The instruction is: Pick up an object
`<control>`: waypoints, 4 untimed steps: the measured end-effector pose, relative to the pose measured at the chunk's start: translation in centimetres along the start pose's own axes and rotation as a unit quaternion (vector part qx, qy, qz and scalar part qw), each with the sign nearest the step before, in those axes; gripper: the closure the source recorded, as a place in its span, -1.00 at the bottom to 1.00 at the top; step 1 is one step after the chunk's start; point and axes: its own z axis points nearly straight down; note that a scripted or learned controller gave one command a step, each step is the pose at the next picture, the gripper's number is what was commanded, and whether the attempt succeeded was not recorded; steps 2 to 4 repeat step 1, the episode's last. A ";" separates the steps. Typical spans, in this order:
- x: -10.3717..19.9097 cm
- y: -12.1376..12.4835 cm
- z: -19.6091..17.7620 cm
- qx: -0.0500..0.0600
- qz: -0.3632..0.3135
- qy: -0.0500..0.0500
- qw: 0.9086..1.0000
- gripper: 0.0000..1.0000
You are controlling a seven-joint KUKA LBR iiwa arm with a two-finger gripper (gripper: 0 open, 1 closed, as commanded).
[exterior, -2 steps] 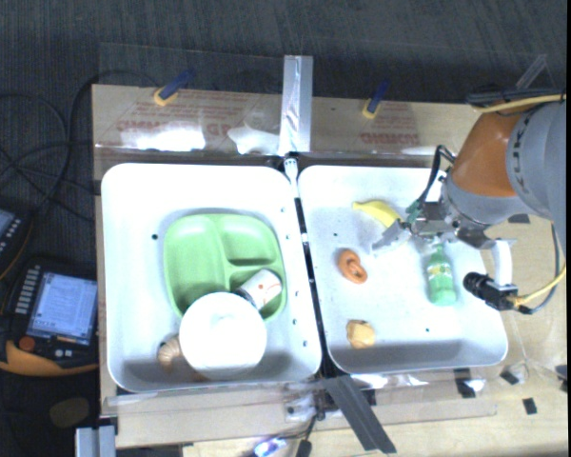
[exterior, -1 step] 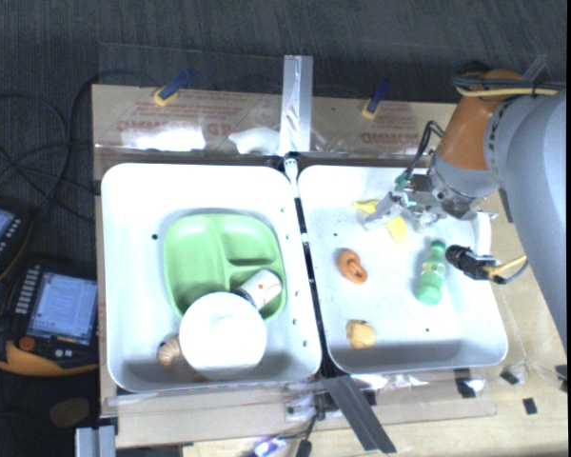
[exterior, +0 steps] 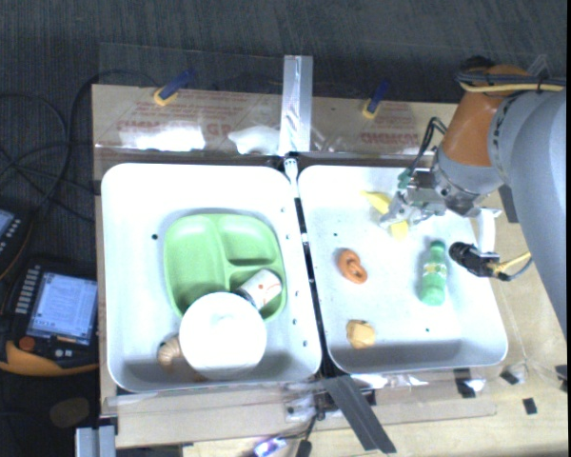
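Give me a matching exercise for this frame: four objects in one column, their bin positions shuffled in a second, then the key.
Objects:
1. green bottle
2. orange piece
3. green tray
4. yellow piece

Places:
A. left bin, under the white bowl
B. right bin, far side, beside the gripper
C. right bin, right half
D. right bin, near the divider

Pairs: 1-C, 2-D, 3-A, 4-B

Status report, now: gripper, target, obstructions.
Gripper low at right bin's far side, on yellow piece; grasp unconfirmed. Green bottle close by.
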 end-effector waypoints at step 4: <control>2.8 2.8 -10.6 0.004 0.106 0.001 0.994 1.00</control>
